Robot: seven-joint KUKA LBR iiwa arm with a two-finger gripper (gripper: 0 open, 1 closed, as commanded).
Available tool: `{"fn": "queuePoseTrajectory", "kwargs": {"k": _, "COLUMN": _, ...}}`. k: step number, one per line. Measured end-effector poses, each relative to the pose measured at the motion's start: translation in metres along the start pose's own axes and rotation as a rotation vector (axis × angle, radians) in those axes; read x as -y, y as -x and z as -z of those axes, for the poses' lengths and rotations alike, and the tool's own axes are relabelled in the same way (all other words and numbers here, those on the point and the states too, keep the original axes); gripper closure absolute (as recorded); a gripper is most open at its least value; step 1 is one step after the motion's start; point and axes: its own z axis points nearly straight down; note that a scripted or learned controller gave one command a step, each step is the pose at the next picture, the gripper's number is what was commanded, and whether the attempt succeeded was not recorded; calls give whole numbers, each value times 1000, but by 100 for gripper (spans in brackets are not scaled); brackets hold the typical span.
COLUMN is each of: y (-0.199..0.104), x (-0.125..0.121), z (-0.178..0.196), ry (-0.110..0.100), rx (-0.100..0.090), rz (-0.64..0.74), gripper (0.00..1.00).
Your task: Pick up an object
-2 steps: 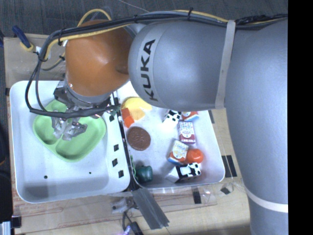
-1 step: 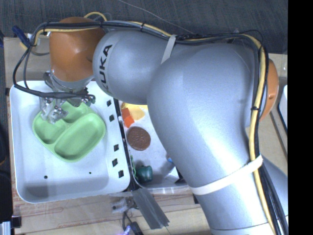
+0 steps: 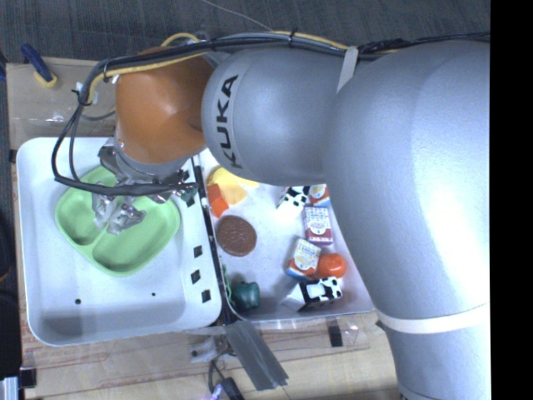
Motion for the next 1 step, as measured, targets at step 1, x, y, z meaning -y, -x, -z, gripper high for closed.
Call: {"fn": "queuePoseTrajectory", "kwargs": {"k": 1, "y": -37, "x": 60, "z": 27, "ry": 2, "rx": -2, "rz": 248, "gripper": 100}}
